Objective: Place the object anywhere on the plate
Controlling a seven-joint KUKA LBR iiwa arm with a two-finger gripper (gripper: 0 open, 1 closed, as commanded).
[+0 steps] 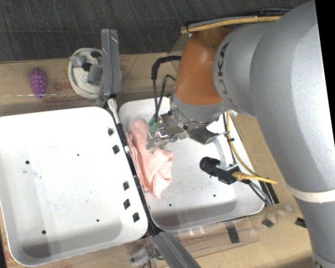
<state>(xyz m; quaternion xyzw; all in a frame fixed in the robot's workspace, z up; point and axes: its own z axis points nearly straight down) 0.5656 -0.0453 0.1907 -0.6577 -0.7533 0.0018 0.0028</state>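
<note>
A: From the overhead camera, where do things stand?

B: The jaws [158, 131] hang low in the right bin [197, 210], at the upper end of a pink cloth [152, 163]. The cloth is crumpled along the wall between the two bins and trails away below the jaws. A small green thing [152, 123] sits right at the jaws, touching or nearly so; I cannot tell what it is.

A: Are the jaws holding anything?

B: I cannot tell. The wrist and its fittings cover them, so how wide they stand, and whether cloth is between them, stays hidden.

A: And the plate?

B: I cannot make out a plate. The left bin [56, 177] lies beyond the dividing wall from the jaws, bare white but for a few dark specks.

A: What could go wrong from here?

B: As I judge it, a cloth is limp, so a shallow pinch may catch one fold and slip free on the lift. It lies hard against the wall, which could block one side of the jaws. A dangling tail might drag on the divider during a crossing.

A: The surroundings?

B: A brown desk [19, 89] carries both bins. Far from the jaws, past the left bin, lies a purple object [38, 81], with a white coil [84, 71] nearer. A black cable [162, 75] loops by the wrist. The floor is dark carpet [46, 17].
</note>
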